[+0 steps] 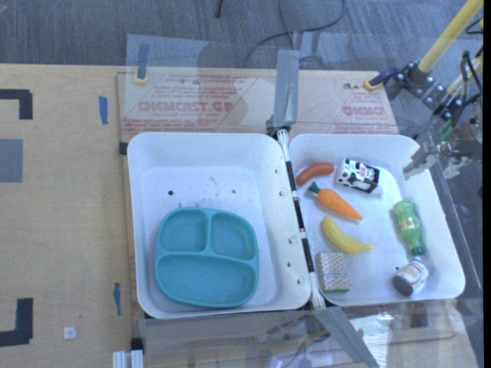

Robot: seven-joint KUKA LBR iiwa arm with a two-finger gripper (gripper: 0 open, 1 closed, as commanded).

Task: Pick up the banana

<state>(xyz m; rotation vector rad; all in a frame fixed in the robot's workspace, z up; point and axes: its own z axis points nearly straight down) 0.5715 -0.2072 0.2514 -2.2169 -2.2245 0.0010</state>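
The yellow banana (343, 236) lies on its side in the middle of the right bin (453, 282), its tip pointing right. It is just below an orange carrot (338, 202) and above a small speckled block (333, 271). My gripper (426, 159) hangs over the right bin's upper right rim, well up and to the right of the banana and apart from it. Nothing shows in its grasp.
The right bin also holds a red sausage (314, 172), a black-and-white carton (359, 175), a green bottle (408, 226) and a small can (410, 277). A teal divided plate (205, 257) lies in the left bin (146, 167). A yellow pole (453, 25) stands at the top right.
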